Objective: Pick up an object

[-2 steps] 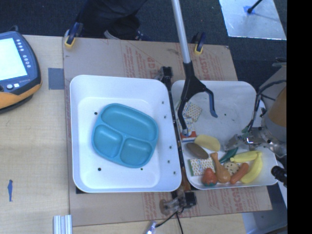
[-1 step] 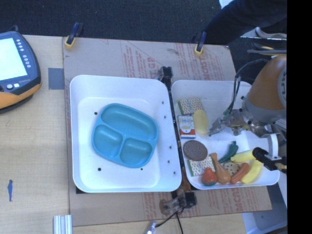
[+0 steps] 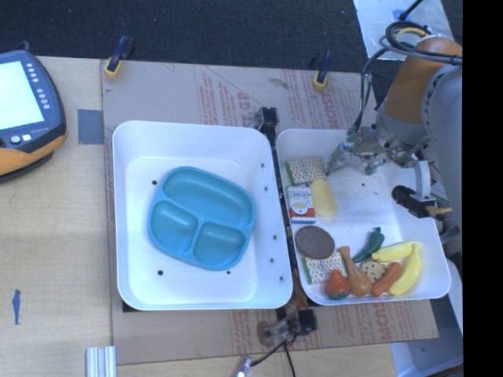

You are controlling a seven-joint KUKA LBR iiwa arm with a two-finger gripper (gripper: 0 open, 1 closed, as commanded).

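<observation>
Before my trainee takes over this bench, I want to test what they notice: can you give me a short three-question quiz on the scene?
1. True or false: the blue divided plate lies in the left bin.
2. Which bin is the gripper over? A) left B) right
3. Fill in: the yellow fruit at the right bin's near right corner is a ____.

Key: 1 true; 2 B; 3 banana.

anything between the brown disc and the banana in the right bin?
Yes, camera view: a green piece lies between the brown disc and the banana.
</observation>
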